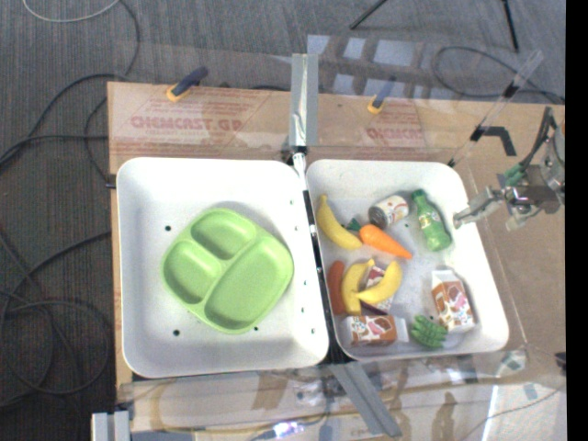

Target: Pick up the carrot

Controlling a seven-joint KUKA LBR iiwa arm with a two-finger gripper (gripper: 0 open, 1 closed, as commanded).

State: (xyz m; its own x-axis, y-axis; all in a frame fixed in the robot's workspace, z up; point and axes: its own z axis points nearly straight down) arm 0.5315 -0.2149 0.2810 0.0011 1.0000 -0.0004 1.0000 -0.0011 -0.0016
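My gripper (525,194) is outside the right bin (478,246), w/ nothing in it; open or closed, I cannot tell. Carrot (384,241) lies btw banana (334,225) and bottle (430,220).

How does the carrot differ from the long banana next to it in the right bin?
The carrot is orange and tapers to a point at its lower right end; the long banana is yellow and curved. The carrot is shorter, the banana longer. The carrot lies near the bin's middle, the banana along its left wall. Both lie flat, slanting down to the right, in the right bin.
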